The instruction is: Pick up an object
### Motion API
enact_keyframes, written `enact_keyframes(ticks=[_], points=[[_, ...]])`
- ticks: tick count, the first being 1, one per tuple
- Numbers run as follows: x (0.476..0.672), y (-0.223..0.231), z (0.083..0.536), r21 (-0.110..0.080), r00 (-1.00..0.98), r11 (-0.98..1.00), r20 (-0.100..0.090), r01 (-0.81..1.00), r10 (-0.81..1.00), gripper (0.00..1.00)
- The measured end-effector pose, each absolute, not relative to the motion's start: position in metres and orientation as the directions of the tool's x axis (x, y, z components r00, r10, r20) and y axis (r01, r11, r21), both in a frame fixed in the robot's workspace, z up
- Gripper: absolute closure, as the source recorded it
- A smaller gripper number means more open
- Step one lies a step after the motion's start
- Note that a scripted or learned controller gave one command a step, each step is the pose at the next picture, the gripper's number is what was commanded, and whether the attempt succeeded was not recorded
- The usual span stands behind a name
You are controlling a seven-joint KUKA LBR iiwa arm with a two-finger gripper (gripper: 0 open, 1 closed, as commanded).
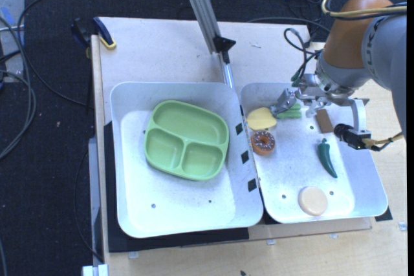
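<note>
Hovering pincer (289,102), grip state unclear, touching light green piece (291,112); yellow piece (261,118) beside.

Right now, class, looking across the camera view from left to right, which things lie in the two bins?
Green divided tray → sprinkled doughnut → round beige disc → green chilli pepper.

Both white bins (129,158) are seen from a single fixed camera mounted high above the bench (162,42), angled downward from the near side; the arm (362,35) is framed at far right.
</note>
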State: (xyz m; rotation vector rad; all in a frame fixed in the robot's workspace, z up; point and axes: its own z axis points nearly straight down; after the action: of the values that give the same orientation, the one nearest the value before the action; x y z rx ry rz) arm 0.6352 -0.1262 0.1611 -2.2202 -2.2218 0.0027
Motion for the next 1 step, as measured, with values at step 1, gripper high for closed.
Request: enact_keyframes(ticks=[1], points=[[0.634,-0.1204,0.0984,-0.004,-0.002,0.002,0.0,1.0,1.0,0.0]])
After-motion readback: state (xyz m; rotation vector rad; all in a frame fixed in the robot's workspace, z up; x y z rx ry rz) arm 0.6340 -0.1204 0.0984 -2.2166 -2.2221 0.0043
